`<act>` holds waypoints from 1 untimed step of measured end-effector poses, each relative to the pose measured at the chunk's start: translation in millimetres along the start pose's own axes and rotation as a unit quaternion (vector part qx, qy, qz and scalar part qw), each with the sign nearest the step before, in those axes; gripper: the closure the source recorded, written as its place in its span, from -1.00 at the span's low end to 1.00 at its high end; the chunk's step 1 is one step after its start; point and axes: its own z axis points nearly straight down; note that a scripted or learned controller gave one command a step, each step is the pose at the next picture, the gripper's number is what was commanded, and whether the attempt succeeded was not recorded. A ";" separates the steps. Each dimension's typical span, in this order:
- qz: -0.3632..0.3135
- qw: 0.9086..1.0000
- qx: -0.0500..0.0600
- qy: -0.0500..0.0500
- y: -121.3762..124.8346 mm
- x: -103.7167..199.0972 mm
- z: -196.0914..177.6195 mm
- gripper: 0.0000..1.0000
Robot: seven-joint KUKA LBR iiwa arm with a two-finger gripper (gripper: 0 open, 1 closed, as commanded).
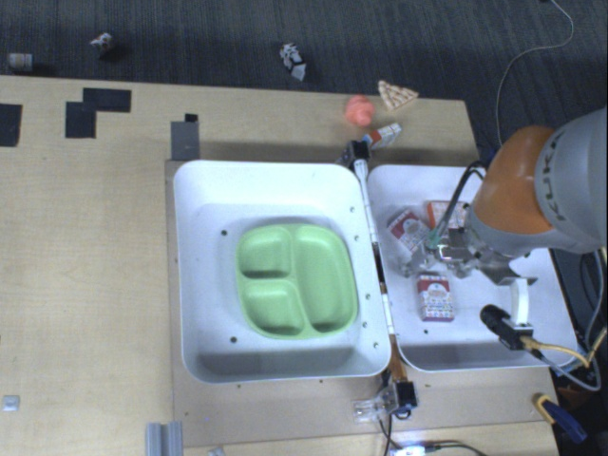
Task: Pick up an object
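Your gripper point(445, 251) sits low in right white bin point(541, 278); fingers' state can't tell. Small red-and-white carton point(436, 298) lies just near of it, long axis running near-far. Drop toward near side.

You can't make out the gripper point(439, 251): the grey arm with its orange band point(532, 198) covers much of the right white bin point(475, 350), and the frame's right edge cuts that arm off.
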 end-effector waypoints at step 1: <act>-0.001 1.000 -0.003 0.000 2.2 0.3 -11.8 1.00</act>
